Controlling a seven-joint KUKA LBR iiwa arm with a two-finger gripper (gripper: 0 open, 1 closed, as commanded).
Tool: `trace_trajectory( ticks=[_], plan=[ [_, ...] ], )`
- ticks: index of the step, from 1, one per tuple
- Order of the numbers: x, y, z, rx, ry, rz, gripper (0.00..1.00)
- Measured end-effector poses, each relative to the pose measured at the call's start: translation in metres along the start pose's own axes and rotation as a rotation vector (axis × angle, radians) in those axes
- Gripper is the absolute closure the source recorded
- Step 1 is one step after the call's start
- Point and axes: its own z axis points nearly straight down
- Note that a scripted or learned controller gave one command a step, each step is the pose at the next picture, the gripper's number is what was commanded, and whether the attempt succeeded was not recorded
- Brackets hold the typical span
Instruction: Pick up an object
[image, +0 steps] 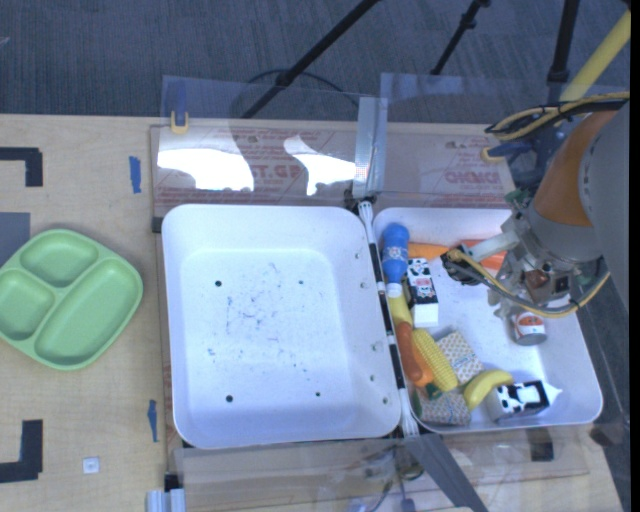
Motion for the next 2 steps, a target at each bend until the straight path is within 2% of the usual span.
trace_trajectory(
  ticks=[1,2],
  plan=[
    [0.0,0.0,-0.009,0.001,-0.001,0.001,1.0],
    [0.013,-0.041,-0.033,-0.002,0.003,-0.004,1.0]
  ],
)
